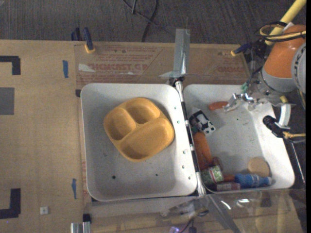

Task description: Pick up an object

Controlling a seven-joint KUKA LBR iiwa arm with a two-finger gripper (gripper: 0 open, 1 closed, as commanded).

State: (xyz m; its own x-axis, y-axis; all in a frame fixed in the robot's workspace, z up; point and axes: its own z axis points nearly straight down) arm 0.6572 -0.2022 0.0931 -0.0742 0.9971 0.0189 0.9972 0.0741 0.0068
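My gripper (241, 100) hangs over the far part of the right bin (286, 144), below the grey and orange wrist. Just left of it lies a small orange piece (217, 105), close to the gripper's tip; whether they touch is unclear. A black and white object (202, 122) rests against the bin's left wall. Below that lies a long orange carrot-like item (201, 148). Along the near wall sit a green can (212, 174), a blue bottle (252, 180) and a tan round disc (258, 166).
The left bin (97, 144) holds a yellow divided plate (138, 128). A metal divider strip (181, 57) runs between the bins at the far side. Black cables (274, 125) hang at the right bin's right rim.
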